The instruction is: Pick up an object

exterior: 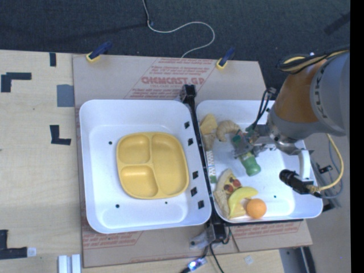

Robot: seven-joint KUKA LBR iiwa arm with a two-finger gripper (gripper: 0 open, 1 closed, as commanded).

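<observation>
**Gripper low in the right bin**

From the camera view, the gripper (243, 147) sat low in the right bin (296, 201), touching a green bottle (250, 165); its opening could not be told. Pale food pieces (219, 128) crowded the inner wall; a banana (242, 195) and an orange (256, 208) lay near the front rim. The left bin (96, 152) held a yellow divided plate (152, 165).

Two bins sit side by side on the bench (34, 169). The left bin (96, 209) holds a divided plate (152, 165) near its middle. The right bin (296, 209) holds the rest: a croissant-like piece (226, 128) at the far left, a bottle (249, 164) near the middle with the claw (243, 145) just over its far end, and at the near left a pizza slice (227, 185), a banana (240, 197) and an orange (256, 209), close together.
</observation>
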